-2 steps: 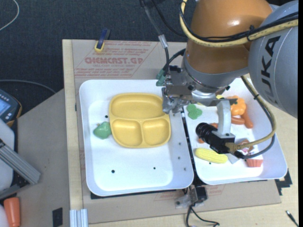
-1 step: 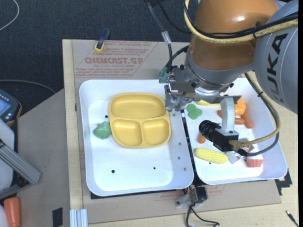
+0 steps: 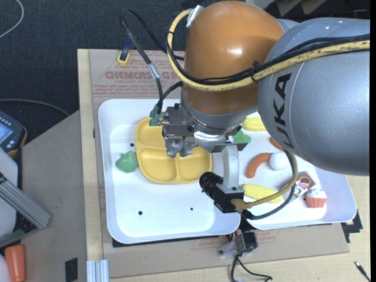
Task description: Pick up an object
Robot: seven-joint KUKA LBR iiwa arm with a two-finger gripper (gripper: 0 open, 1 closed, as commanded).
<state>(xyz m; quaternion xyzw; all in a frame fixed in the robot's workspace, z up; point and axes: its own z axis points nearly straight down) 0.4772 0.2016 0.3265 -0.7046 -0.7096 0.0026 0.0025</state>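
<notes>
Your gripper (image 3: 179,143) hangs over the yellow divided plate (image 3: 170,160) in the left bin (image 3: 117,204); you cannot tell its state. A green toy (image 3: 126,162) lies just beside the plate.

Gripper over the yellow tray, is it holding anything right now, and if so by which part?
Cannot be told. The gripper sits low over the yellow tray in the left bin, but the arm's wrist hides its tips.

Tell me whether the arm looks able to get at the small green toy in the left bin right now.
Probably yes. The green toy lies alone on the left bin's floor beside the yellow tray, with nothing on top of it. The gripper hangs over the tray close by, so a short shift sideways should do.
</notes>
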